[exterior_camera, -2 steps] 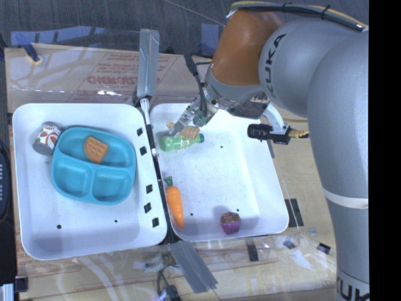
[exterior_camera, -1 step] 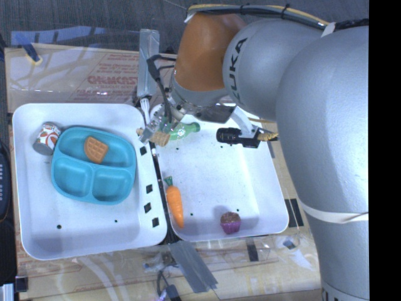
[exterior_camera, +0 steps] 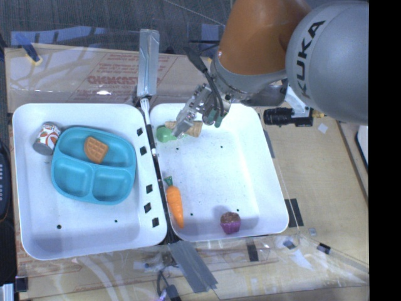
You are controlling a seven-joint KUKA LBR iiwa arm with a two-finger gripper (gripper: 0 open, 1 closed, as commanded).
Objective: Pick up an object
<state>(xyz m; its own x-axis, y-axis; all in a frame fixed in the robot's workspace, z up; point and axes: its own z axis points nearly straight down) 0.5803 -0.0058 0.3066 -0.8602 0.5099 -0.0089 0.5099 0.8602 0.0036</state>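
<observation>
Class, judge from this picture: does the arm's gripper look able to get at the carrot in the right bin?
Probably yes. The carrot lies uncovered by the right bin's left wall, and the gripper sits above that same bin.

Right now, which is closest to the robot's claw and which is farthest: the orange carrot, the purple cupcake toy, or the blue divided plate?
From the gripper, in the camera view:
1. Orange carrot, right bin's left edge.
2. Blue divided plate, left bin; close to the carrot's distance, hard to call.
3. Purple cupcake toy, right bin's near edge.
</observation>
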